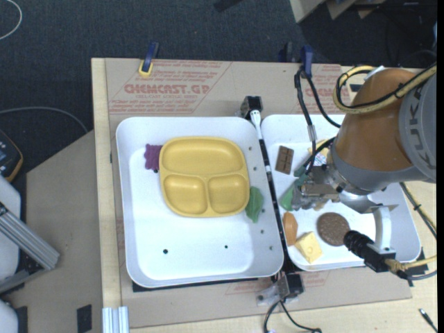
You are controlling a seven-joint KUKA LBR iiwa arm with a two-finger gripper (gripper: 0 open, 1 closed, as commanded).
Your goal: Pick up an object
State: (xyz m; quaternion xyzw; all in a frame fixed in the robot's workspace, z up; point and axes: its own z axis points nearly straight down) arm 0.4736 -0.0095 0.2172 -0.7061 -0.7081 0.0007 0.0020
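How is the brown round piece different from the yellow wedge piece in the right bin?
The brown round piece is dark and disc-shaped; the yellow wedge piece is pale and angular. The brown one looks larger and lies nearer the arm. Both rest on the right bin floor, close together.

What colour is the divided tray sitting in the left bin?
Yellow. The divided tray is plain mustard-yellow all over, clearest in the camera view.

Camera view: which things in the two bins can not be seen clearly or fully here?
- Gripper: the arm's bulk covers it, so its finger state is unreadable.
- Purple object: partly behind the yellow divided tray.
- Green object: tucked under the tray's corner.
- Right bin: its middle is hidden by the arm.
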